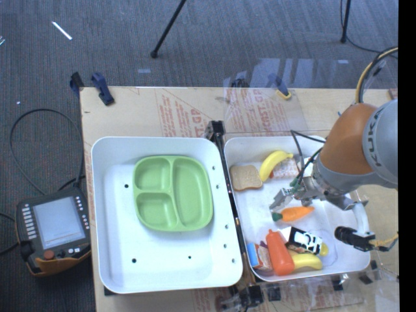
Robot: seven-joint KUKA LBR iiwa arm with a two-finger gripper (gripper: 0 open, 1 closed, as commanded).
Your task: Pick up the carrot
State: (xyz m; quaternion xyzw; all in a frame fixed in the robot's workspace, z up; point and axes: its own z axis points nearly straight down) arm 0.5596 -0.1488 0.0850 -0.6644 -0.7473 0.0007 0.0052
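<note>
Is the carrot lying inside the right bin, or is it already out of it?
Inside. The carrot lies flat on the floor of the right bin, orange end pointing right, with the gripper just above its green end.

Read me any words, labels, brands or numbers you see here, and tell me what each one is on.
"KU", cut off: grey and orange robot arm.
Red mirrored print, unreadable: brown cardboard bench top.
Screen too small to read: handheld control pendant.
Label too blurred: black and white packet.
</note>
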